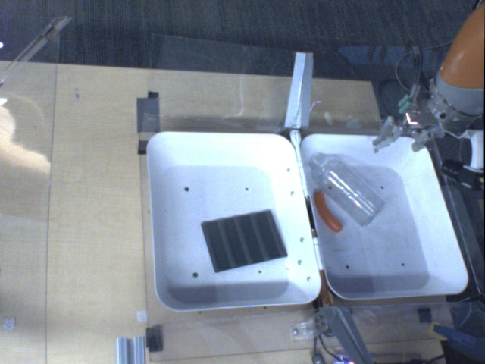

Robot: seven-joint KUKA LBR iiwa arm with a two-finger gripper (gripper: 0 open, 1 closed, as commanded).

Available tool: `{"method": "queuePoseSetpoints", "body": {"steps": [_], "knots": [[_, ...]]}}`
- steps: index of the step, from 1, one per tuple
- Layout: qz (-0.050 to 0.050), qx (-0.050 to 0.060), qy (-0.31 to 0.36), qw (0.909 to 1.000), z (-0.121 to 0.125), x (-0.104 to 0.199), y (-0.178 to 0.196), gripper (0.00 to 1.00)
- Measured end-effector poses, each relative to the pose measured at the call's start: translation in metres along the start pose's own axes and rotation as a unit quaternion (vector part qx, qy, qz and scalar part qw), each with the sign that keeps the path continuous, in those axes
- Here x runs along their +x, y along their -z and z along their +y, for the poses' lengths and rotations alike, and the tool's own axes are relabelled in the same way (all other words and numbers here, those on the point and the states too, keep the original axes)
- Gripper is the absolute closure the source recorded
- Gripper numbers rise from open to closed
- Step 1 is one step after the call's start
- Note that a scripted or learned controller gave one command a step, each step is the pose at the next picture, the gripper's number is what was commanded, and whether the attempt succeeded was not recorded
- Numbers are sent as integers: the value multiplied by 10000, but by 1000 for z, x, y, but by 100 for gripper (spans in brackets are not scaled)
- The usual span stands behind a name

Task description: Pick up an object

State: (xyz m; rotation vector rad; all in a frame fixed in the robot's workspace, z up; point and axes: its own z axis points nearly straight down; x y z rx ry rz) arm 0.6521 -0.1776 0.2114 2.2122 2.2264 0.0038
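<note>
On the tabletop sit two white bins side by side. The left bin has a dark grey ridged mat lying flat in it, a bit turned, near the middle and toward the near side. The right bin has a clear plastic bottle lying on its side in the far left part. Just beside the bottle, on its left and a little nearer, lies a small orange thing shaped like a sausage. It looks like it touches the bottle, close to the wall between the two bins.

The arm comes in from the far right, with its orange band at the top corner. The hand is up over the far right edge of the right bin. Its two thin fingers are spread apart, and there is nothing between them. The hand is well apart from the bottle and the orange thing.

A grey metal bar stands at the far side, between the two bins.
</note>
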Motion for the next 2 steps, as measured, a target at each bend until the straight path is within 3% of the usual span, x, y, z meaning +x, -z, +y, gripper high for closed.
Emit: {"method": "queuePoseSetpoints", "body": {"steps": [1, 2], "knots": [[-4, -15, 689, 9976, -40, 20, -116, 0], [-181, -163, 673, 9974, -104, 50, -112, 0]]}}
